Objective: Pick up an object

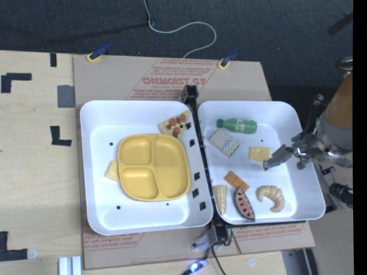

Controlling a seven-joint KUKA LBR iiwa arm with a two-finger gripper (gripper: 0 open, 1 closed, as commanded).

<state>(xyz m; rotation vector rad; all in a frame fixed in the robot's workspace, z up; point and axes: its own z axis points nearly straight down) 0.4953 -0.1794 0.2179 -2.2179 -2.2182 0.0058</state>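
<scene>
The right bin (287,114) holds a green bottle (236,125), a blue-and-white packet (223,142), a yellow cheese square (259,153), an orange cracker (235,181), an ice-cream cone (221,199), a watermelon slice (243,203) and a croissant (271,197). My gripper (287,160) hangs over the right side of this bin, just right of the cheese square and above the croissant. Its fingers are spread apart, open, with nothing between them.
The left bin (94,148) carries a yellow divided plate (153,167), a pizza slice (175,124) at its far right corner and a yellow wedge (111,171) tucked at the plate's left. A black divider (198,153) runs between the bins. The arm (338,119) enters from the right.
</scene>
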